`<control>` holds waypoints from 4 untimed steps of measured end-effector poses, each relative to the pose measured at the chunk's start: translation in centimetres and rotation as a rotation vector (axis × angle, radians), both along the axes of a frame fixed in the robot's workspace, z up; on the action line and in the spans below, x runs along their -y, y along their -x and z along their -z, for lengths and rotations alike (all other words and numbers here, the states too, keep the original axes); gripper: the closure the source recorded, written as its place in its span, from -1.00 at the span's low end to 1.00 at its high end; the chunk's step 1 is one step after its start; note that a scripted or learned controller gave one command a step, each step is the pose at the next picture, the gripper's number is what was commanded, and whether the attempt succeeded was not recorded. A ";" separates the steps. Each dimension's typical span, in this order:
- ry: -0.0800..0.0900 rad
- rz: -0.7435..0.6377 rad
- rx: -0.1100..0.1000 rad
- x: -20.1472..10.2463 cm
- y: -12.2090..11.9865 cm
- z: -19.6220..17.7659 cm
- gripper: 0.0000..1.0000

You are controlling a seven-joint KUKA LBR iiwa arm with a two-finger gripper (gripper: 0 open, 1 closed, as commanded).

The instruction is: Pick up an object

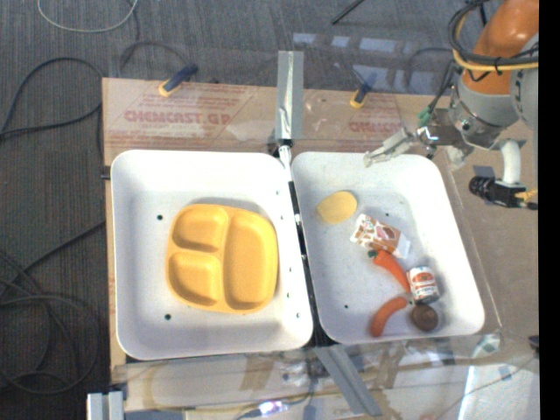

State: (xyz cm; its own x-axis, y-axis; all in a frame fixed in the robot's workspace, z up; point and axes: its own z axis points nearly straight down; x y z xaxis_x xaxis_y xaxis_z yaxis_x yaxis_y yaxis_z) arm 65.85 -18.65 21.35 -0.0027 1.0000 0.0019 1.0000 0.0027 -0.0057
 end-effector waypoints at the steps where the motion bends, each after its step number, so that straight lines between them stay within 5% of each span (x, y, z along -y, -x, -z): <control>1: 0.001 -0.039 0.000 -4.9 4.9 13.2 -1.00; 2: 0.001 0.060 0.000 -4.2 9.2 13.2 -1.00; 3: 0.002 0.061 0.002 -4.0 9.1 12.1 1.00; 4: 0.005 0.181 -0.002 -11.8 5.4 3.3 1.00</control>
